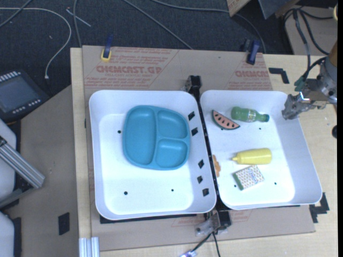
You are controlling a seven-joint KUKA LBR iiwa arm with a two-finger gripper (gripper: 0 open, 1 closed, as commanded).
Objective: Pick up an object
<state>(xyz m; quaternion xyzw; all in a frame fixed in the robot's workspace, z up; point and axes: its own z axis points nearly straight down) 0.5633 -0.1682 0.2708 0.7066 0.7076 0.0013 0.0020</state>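
Spanning a cardboard-topped bench (pixel 161 60), two white bins (pixel 107 197), dark carpet (pixel 161 9) beyond, claw (pixel 296 107) grip unclear.

Right bin's (pixel 300 143) right side lies open; bottle (pixel 248 114), watermelon slice (pixel 224 120) — crowd its far-left corner.

One fixed overhead camera, slanted down over both white bins (pixel 102 143) together.

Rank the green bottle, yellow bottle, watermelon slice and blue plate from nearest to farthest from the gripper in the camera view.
From the gripper at the right bin's upper right edge:
1. Green bottle, top of the right bin.
2. Yellow bottle, lower in the right bin.
3. Watermelon slice, right bin's upper left.
4. Blue plate, in the left bin.
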